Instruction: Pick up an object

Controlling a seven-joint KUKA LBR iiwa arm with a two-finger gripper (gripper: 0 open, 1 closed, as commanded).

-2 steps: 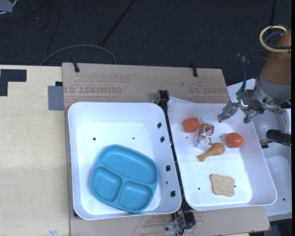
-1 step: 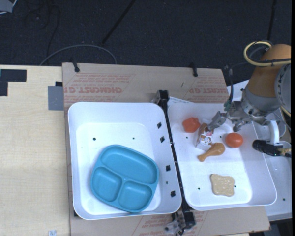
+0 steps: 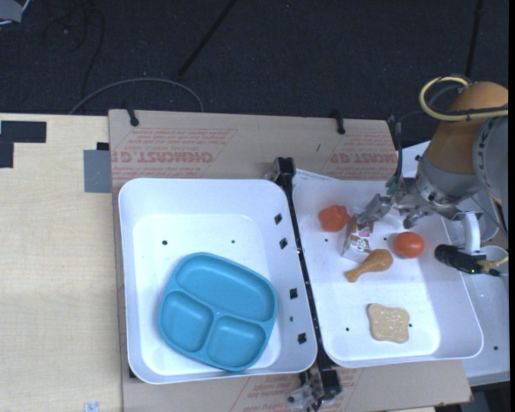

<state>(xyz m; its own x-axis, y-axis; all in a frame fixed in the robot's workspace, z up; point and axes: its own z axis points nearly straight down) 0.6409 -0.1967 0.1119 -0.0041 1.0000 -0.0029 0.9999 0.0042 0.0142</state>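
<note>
— From up here, the pincer (image 3: 379,211) hangs in the right bin (image 3: 463,333), fingers apart, gripping nothing. The small carton (image 3: 358,240) sits just below it, the orange piece (image 3: 333,218) beside.

— I'd drop straight onto the carton and avoid the drumstick (image 3: 371,264) touching it.

— Agreed. The red ball (image 3: 408,245) is near too. The fingertips blur against the carton; whether they touch it, I can't say.
</note>
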